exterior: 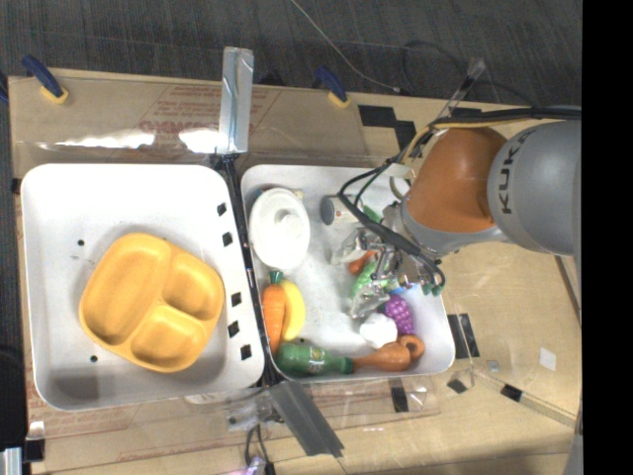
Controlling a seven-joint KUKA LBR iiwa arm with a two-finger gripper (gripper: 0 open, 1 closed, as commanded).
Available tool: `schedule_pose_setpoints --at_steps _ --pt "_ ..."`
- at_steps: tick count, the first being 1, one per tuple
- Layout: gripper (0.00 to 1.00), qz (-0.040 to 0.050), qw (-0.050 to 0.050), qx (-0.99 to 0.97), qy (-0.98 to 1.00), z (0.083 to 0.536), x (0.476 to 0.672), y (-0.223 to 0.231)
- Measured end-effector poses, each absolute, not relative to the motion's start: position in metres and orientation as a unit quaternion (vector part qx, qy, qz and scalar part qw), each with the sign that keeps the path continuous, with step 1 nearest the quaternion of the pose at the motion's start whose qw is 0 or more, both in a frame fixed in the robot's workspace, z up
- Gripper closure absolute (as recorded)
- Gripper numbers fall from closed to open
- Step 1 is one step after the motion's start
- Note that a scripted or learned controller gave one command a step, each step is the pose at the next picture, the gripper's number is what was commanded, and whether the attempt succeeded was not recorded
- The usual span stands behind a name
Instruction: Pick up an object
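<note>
My gripper (374, 257) is down inside the right bin (316, 184), over a cluster of small toys near the bin's middle right. Under and around it lie a green and white item (362, 287), a small orange piece (358, 262) and a purple grape bunch (399, 314). A white lump (377, 332) sits just below the grapes. The grey arm with its orange band (450, 181) covers the bin's upper right part. Whether anything is held is hidden by the wrist and cables.
A white round bowl (279, 222) sits at the right bin's upper left. A carrot (274, 311), a banana (294, 307), a green bottle (313, 359) and an orange-brown toy (396, 353) lie along its left and front. The left bin (49, 206) holds a yellow divided plate (150, 300).
</note>
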State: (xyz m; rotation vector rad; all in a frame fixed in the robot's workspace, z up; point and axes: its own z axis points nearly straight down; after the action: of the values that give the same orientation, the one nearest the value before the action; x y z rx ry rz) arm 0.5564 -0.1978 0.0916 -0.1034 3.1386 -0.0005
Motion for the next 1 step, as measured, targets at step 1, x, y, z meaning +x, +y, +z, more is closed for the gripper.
schedule_pose_setpoints --at_steps 1 --pt "0.0 0.0001 0.001 -0.032 0.999 0.0931 0.5118 -0.2091"
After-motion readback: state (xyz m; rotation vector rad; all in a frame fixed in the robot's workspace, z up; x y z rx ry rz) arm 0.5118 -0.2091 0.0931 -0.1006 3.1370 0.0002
